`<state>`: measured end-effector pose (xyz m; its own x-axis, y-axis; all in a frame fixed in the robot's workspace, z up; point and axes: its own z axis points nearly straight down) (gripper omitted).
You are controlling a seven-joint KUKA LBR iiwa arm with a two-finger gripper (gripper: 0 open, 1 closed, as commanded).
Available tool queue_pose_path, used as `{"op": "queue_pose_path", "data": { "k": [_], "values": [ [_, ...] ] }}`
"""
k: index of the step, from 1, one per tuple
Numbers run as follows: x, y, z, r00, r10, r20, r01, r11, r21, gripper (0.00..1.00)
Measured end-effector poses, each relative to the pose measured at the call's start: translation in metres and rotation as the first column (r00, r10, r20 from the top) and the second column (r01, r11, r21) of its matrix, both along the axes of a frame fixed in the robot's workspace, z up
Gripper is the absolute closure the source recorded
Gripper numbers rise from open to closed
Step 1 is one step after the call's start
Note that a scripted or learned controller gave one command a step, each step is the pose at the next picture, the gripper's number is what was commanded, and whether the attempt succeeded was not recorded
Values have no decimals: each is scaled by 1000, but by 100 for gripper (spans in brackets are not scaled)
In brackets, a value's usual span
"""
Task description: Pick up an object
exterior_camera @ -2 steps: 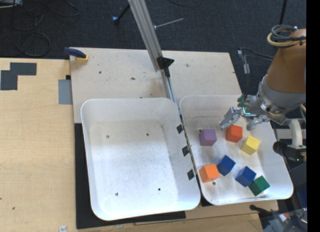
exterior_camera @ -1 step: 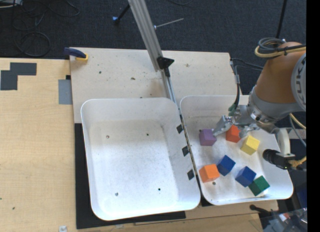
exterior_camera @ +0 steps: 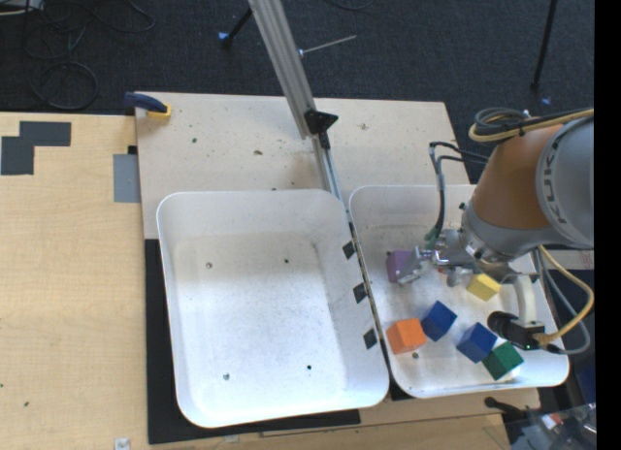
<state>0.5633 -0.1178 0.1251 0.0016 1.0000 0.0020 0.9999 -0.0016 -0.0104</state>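
My gripper (exterior_camera: 425,264) hangs low in the right bin (exterior_camera: 388,208), coming in from the right under the grey and orange arm (exterior_camera: 529,191). A small purple object (exterior_camera: 396,265) lies just to its left, touching or nearly touching it. Right of the gripper lies a yellow block (exterior_camera: 482,286). Toward the bin's front are an orange cube (exterior_camera: 406,335), a blue cube (exterior_camera: 439,320), a second blue cube (exterior_camera: 476,340) and a green cube (exterior_camera: 504,360).
The left bin (exterior_camera: 257,307) sits beside the right one, with black clips (exterior_camera: 360,292) along the shared edge. A slanted aluminium rail (exterior_camera: 286,55) rises behind the bins. Cables (exterior_camera: 543,327) loop at the right bin's right side.
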Motion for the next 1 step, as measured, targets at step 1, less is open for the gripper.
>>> {"op": "queue_pose_path", "data": {
  "k": [1],
  "values": [
    [1,1,-34,1000,-1,9,1,1000,-1,0]
  ]
}}
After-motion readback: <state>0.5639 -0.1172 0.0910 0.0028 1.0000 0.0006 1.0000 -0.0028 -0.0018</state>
